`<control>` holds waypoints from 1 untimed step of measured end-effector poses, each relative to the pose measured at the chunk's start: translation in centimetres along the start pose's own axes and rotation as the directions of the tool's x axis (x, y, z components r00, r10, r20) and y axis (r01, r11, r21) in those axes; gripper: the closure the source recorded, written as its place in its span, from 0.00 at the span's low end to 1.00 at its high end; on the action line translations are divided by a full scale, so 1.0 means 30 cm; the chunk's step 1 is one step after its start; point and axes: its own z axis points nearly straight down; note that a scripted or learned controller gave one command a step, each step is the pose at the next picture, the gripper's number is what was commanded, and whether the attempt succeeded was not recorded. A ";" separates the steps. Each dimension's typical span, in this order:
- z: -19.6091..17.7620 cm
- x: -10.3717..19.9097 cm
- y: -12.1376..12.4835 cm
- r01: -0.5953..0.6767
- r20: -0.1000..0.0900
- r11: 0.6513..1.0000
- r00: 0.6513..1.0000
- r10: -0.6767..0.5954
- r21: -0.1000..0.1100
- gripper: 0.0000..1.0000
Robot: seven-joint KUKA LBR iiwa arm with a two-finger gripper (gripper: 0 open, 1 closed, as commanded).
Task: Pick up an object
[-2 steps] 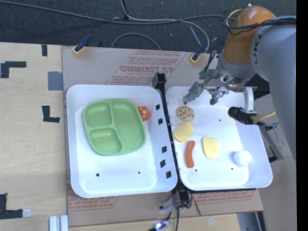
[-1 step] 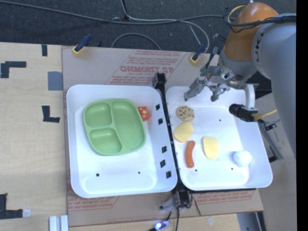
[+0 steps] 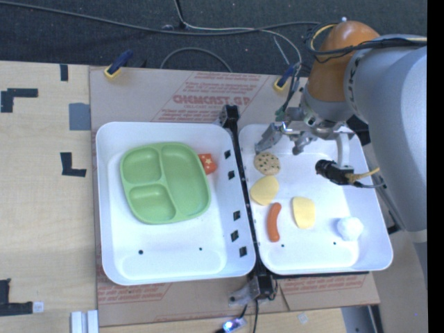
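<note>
The pincer (image 3: 284,140) hangs spread and empty over the right bin's (image 3: 368,255) far-left corner, its 2 fingers splayed. The nearest pickable thing, a speckled cookie (image 3: 266,162), lies flat just below it toward the near edge, roundish, so no axis matters. Yellow pieces (image 3: 264,190) crowd beside; the bin floor is smooth white.

Arm (image 3: 388,116) cut off at rt edge
</note>
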 end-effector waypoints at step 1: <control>0.176 0.002 -0.002 0.000 0.000 1.000 1.000 0.000 -0.001 0.00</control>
